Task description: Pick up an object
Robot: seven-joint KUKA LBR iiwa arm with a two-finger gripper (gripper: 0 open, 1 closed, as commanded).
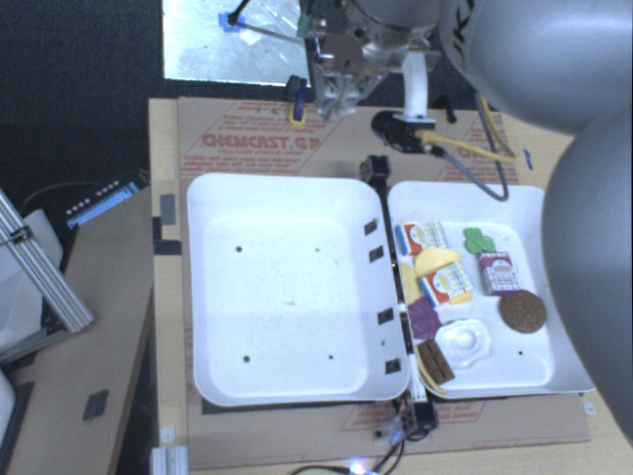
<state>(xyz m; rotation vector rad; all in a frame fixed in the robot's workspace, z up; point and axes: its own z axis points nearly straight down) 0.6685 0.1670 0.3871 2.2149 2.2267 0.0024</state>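
Observation:
The right bin (529, 201) holds several toy food items. Among them are a red and white carton (425, 237), a green piece (479, 238), a maroon box (497, 272), a yellow wedge (436, 261), a brown cookie (521, 311), a white fried egg (465, 340) and a chocolate bar (434, 361). My gripper (334, 92) hangs high at the top of the view. It is beyond the far rim of the bins, over the cardboard, and well apart from all the items. Nothing is seen in it.
The left bin (287, 285) lies beside the right one, with a black clip strip (391, 285) along the shared wall. The grey arm (554, 57) covers the upper right. A metal rail (40, 275) stands at the far left.

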